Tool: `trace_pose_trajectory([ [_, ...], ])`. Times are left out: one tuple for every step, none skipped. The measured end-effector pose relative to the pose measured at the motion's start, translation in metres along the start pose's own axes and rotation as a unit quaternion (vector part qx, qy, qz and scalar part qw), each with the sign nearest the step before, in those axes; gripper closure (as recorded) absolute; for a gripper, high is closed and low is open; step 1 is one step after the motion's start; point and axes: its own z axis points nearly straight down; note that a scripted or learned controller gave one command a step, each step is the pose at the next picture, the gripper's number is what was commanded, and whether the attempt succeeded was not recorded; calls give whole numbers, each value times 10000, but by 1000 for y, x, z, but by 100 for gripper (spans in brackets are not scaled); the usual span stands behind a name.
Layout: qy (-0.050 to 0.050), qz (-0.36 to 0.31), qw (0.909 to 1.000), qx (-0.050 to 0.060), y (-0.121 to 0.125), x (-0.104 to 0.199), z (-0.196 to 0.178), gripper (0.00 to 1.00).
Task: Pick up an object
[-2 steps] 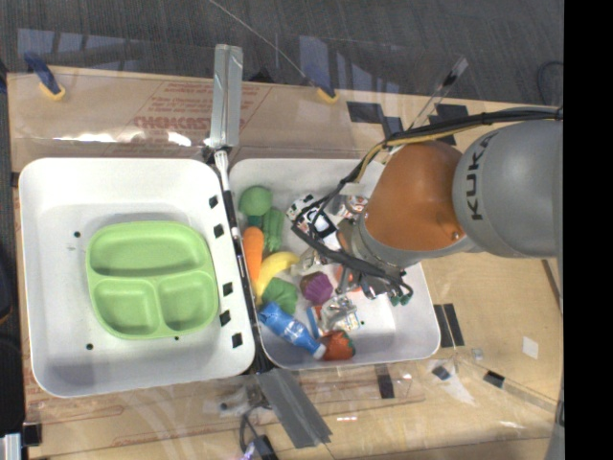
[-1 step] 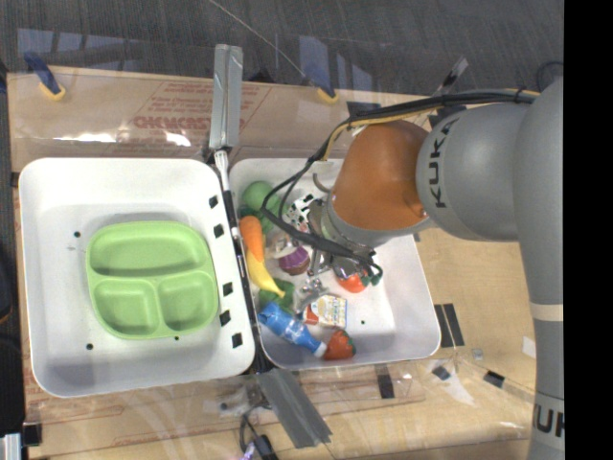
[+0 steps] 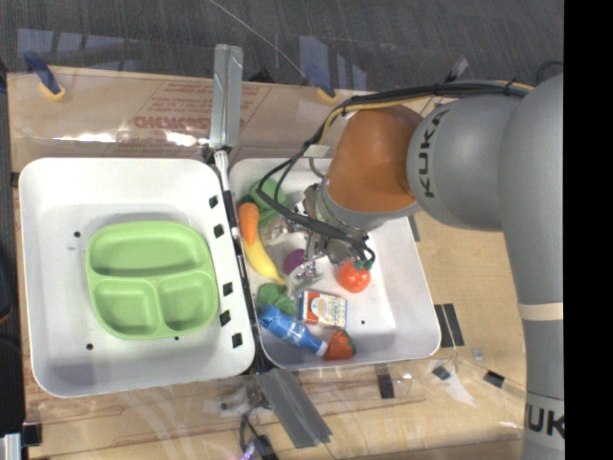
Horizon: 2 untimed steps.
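1. The right bin is crowded along its left wall: carrot, banana, blue bottle.
2. Bare floor lies right of the tomato.
3. The left bin has open margins around the green tray.

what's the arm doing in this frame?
The KUKA arm reaches in from the right and is down over the right bin, its gripper low among a pile of toy food: a carrot, a banana, a tomato, a small carton and a blue bottle. Nothing is visibly held. The left bin holds a green divided tray, untouched.
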Motion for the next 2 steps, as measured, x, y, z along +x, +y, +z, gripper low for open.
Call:
trace_pose_trajectory([
  [19,331,9994,-18,-42,44,2,0],
  [28,2138,9769,-24,4,25,-3,0],
])
